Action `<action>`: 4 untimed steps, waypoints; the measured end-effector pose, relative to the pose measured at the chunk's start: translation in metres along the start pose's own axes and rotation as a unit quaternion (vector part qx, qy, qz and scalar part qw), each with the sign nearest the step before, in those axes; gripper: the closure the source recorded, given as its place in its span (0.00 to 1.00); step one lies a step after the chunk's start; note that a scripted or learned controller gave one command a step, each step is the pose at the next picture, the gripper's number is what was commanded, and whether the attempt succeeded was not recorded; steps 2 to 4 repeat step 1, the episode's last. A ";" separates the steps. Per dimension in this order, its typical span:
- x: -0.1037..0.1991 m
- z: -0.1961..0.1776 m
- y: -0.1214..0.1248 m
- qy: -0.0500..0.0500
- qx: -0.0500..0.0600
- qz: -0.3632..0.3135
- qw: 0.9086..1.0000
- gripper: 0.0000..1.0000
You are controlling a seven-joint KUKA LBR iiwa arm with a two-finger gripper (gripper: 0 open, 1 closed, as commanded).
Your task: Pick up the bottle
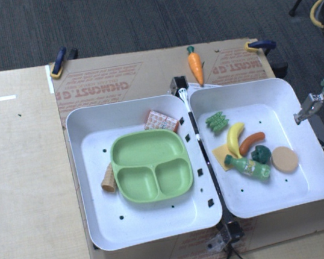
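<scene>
We see the green bottle (249, 167) lying tilted in the right bin (317, 183), touching the banana (235, 138) and broccoli (261, 154). Our hand (312, 106) hovers beyond the bin's right rim; its state we cannot tell.

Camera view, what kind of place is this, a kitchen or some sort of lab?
Most likely a robot test bench in a lab, not a kitchen. Two white bins sit clamped on cardboard, the food is toys such as a carrot and banana, and the floor is grey carpet.
</scene>
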State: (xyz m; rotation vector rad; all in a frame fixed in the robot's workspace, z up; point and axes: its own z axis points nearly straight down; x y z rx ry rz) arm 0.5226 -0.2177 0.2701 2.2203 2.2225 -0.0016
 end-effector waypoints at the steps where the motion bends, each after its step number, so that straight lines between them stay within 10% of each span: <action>1: 0.000 -0.009 0.001 -0.001 0.000 -0.001 1.000 1.00; 4: 0.000 -0.009 0.001 -0.001 0.000 -0.001 1.000 1.00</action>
